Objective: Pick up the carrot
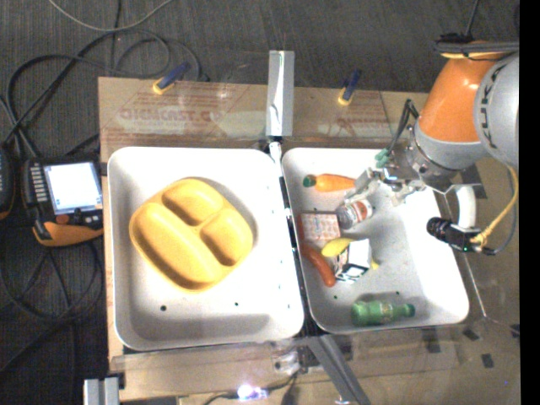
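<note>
The carrot [332, 181], orange with a green tip on its left end, lies in the right bin [439, 310] near the far left corner. My gripper [385, 178] hangs over the far part of that bin, just to the right of the carrot's thick end and above a small tilted jar [355, 212]. Nothing of the carrot is covered by the gripper.
The right bin also holds a printed packet [319, 225], a red sausage-like piece [320, 267], a yellow banana [336, 245], a white box [355, 260] and a green bottle [382, 311]. A yellow divided plate [192, 231] sits in the left bin [135, 310].
</note>
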`<action>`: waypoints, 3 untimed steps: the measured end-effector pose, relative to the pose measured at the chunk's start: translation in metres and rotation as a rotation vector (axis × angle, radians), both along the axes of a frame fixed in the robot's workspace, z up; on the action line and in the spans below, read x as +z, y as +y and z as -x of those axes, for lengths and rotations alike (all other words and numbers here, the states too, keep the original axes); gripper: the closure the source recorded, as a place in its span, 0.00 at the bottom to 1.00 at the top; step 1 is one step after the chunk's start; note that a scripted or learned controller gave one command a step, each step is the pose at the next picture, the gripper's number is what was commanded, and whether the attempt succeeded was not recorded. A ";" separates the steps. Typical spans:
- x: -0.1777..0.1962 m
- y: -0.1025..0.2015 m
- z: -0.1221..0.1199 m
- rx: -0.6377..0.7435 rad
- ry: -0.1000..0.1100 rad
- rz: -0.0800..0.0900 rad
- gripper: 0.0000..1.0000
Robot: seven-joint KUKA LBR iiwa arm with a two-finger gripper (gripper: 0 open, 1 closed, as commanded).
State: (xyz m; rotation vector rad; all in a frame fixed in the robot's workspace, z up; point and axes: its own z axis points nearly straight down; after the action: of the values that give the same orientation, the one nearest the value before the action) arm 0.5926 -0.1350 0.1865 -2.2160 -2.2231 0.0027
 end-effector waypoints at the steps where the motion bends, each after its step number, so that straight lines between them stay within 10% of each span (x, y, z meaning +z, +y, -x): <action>1: -0.093 0.012 -0.058 -0.152 -0.001 0.002 0.00; 2: -0.084 0.011 -0.057 -0.151 0.002 0.005 1.00; 3: -0.004 0.090 -0.025 -0.381 0.001 0.002 1.00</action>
State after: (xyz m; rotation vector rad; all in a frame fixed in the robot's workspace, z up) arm 0.6180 -0.0454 0.1826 -2.5977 -1.7631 0.0055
